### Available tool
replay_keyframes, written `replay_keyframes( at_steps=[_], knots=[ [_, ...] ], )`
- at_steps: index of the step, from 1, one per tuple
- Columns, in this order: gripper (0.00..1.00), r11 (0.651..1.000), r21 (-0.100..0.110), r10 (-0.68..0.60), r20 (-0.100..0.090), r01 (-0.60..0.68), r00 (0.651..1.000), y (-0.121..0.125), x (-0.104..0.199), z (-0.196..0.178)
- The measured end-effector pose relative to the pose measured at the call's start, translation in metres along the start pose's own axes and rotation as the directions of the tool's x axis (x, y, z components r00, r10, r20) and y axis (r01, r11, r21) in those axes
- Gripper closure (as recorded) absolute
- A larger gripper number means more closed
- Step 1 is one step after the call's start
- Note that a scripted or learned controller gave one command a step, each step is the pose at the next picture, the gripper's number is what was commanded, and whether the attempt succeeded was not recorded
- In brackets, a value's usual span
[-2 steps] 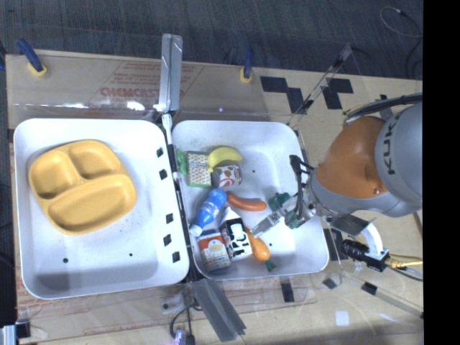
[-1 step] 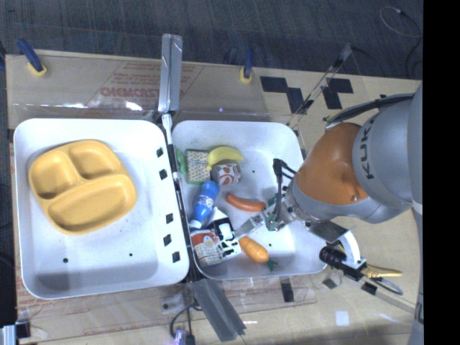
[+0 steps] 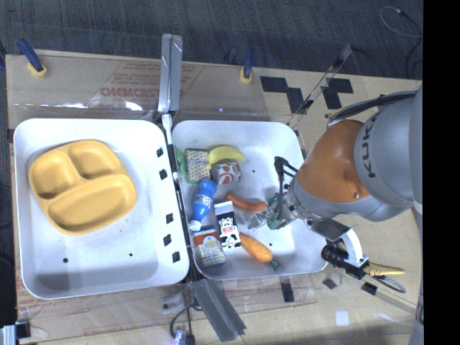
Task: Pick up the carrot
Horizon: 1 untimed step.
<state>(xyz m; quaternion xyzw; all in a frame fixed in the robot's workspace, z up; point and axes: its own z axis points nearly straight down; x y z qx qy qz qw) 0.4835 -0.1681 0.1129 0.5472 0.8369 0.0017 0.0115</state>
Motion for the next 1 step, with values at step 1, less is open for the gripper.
replay_keyframes(
  at_steps=[1],
  knots=[
    [0.0,1.0,0.0,0.0,0.0,0.0,1.0,0.0,-0.0001,-0.0001]
  ],
)
